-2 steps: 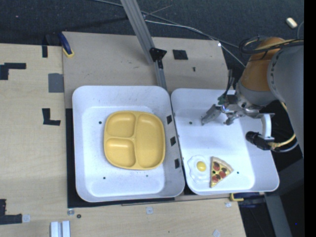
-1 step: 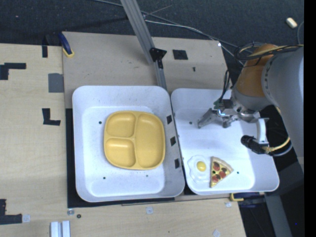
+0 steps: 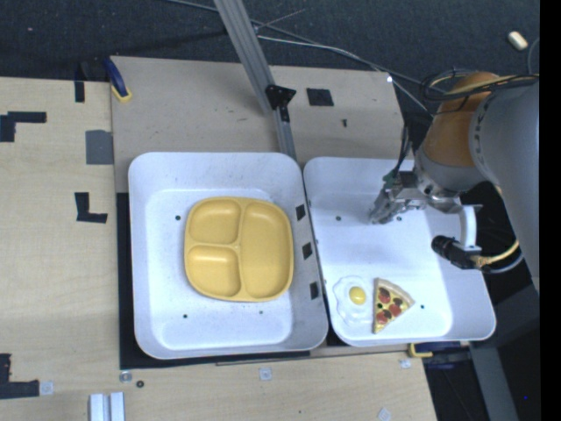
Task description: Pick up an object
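Camera view, counts: two white bins, one yellow plate, one toy fried egg, one toy pizza slice, one arm with one gripper.

Landmark: the right bin; all places below are given from it.

Left bin: lies beside the right bin, their long rims touching. It holds the yellow plate (three compartments, two small and one long), which sits near its middle with bare white floor all round.

Right bin, contents: the fried egg and the pizza slice lie side by side at its near edge, the egg toward the shared rim and the slice just beside it toward the bin's outer side.

Open room: the right bin's middle and far part are bare floor.

Arm: grey with an orange band, it reaches over the right bin's outer rim.

Gripper: low over the right bin's far half, well apart from egg and slice; whether its fingers are spread or closed cannot be told, and nothing is seen between them.
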### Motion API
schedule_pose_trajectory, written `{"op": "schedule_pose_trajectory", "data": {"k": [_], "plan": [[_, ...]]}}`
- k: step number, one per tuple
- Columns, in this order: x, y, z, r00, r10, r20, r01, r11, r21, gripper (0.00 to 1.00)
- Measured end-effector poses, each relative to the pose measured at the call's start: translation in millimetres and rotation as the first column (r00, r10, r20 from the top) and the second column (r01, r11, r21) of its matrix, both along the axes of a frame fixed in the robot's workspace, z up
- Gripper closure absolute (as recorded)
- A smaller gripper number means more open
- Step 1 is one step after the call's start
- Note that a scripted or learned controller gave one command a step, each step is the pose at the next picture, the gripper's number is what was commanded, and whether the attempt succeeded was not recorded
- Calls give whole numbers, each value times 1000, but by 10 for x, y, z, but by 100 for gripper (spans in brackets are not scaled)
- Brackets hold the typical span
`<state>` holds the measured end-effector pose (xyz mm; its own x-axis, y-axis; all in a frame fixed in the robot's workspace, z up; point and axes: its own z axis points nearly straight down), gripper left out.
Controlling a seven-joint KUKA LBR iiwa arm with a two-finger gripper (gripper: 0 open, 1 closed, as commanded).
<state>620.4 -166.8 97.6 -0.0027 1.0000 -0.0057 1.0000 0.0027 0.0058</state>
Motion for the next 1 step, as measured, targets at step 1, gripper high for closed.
{"op": "schedule_pose_trajectory", "data": {"k": [1], "plan": [[28,2,425,1000,-1,-3,1,1000,5,100]]}}
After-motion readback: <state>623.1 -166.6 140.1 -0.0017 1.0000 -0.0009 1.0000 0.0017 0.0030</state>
